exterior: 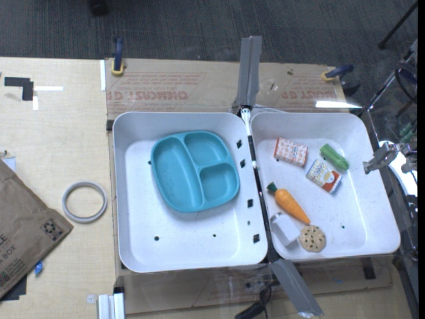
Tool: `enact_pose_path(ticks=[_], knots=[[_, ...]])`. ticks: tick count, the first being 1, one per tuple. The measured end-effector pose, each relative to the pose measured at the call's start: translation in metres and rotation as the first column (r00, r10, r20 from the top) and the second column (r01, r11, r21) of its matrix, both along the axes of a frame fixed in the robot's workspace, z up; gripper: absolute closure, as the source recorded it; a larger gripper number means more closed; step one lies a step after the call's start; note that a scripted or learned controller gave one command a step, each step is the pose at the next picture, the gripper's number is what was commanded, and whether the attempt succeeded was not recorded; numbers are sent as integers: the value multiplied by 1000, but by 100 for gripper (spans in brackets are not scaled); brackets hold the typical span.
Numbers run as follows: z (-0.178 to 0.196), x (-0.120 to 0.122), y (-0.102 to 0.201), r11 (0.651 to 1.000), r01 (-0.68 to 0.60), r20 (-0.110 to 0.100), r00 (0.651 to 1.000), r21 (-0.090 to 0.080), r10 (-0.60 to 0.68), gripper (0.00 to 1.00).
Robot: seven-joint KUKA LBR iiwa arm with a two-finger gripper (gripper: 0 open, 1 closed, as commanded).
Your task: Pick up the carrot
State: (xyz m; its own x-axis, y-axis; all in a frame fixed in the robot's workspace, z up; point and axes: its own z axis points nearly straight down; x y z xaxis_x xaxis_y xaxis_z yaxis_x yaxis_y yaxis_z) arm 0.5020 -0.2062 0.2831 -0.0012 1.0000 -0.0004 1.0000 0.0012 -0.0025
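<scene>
Cookie [312,238] comes first along the near wall of the right bin [372,244], a round speckled disc with a small white piece [283,234] touching its left side. Just beyond them lies the carrot [291,205], orange with a green top, resting flat on the bin floor near the divider between the two bins. Its green end points up-left toward the divider and its tip points down-right toward the cookie, so it lies on a slant.

Further back sit two small cartons, a white and orange one [324,176] to the right of the carrot and a red and white one [291,151] beyond it, with a green vegetable piece [334,157] near the far right wall. All three are apart from the carrot. In the left bin [133,244] a blue divided plate [196,171] lies alone.

At the right rim a grey metal part, likely the gripper [380,159], reaches in; I cannot tell its state.

The carrot is not yet picked up. A good approach, I judge, comes down over the thick middle of the carrot, with the closing direction set across its slanted axis. The white piece and cookie by the tip leave less room there, so the middle is safer.
</scene>
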Motion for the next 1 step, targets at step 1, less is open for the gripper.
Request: enact_pose_path(ticks=[1], knots=[[-43,-12,68,988,-154,0,988,1,154,0]])
